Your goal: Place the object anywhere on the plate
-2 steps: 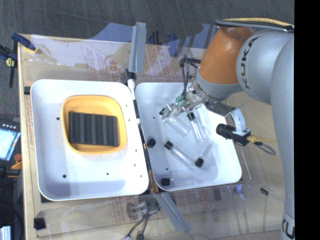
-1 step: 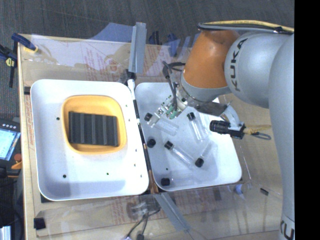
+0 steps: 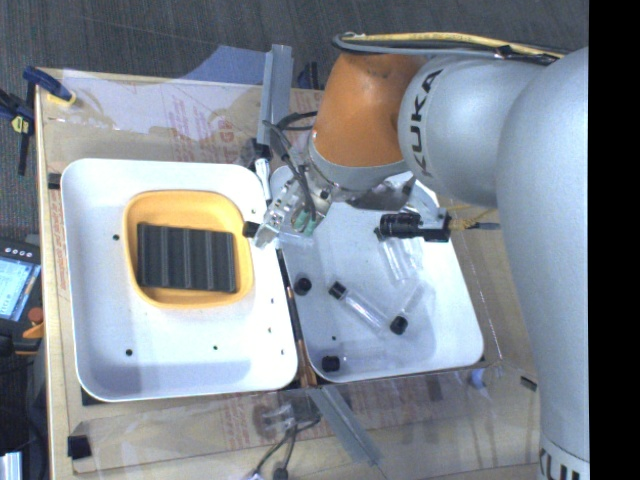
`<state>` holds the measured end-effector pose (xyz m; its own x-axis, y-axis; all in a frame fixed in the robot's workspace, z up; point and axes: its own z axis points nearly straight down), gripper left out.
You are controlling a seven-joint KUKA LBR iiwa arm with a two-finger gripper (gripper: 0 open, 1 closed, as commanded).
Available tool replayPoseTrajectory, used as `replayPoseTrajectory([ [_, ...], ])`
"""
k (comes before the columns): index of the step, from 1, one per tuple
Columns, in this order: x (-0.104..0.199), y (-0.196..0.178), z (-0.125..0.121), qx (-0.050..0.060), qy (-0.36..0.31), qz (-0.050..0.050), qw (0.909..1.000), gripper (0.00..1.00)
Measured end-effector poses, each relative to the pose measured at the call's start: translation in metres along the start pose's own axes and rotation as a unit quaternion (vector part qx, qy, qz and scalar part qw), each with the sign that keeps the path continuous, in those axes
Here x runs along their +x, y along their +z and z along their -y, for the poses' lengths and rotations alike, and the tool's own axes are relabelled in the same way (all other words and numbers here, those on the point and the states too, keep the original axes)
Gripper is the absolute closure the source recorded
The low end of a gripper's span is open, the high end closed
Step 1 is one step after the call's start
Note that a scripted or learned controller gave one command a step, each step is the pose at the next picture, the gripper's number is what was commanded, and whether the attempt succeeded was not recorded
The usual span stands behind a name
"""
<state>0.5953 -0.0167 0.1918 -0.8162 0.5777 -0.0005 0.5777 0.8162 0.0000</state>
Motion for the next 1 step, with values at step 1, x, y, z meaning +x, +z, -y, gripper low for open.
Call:
replayPoseTrajectory([
  [1, -0.0004, -0.0001, 0.0005, 0.0, 0.0, 0.0, 1.0, 0.0],
])
